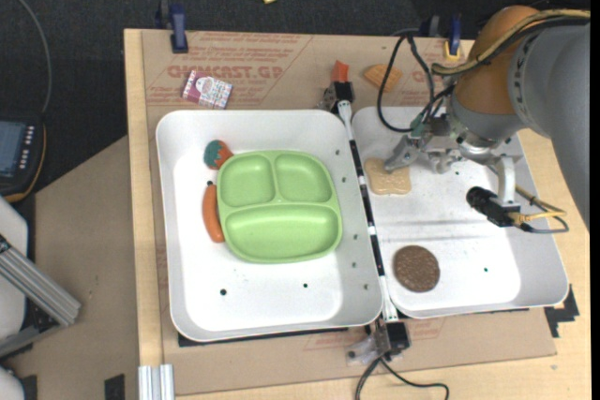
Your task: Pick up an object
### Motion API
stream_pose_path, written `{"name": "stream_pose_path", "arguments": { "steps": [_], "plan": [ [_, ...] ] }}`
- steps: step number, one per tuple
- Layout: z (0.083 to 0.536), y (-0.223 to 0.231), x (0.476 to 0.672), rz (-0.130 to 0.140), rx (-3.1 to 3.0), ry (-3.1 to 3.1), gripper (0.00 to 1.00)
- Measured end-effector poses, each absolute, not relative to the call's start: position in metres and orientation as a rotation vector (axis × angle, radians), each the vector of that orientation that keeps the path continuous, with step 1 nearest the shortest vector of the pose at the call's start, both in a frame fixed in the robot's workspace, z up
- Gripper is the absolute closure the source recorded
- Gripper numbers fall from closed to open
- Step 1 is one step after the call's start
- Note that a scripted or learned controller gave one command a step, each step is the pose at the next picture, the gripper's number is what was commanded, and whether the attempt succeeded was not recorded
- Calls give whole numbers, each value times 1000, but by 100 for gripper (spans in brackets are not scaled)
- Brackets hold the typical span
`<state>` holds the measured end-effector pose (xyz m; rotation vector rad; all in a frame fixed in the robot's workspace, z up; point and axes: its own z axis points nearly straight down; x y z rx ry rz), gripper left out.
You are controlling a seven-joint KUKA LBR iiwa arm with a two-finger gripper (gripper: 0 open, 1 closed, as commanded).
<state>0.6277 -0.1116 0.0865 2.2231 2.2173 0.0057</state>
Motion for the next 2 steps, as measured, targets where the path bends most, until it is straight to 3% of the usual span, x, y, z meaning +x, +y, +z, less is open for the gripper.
{"name": "stream_pose_path", "arguments": {
  "steps": [1,2],
  "plan": [
    [86,-162,659,5,2218,2217,0],
    [127,-219,595,-4,2228,2215,0]
  ]
}}
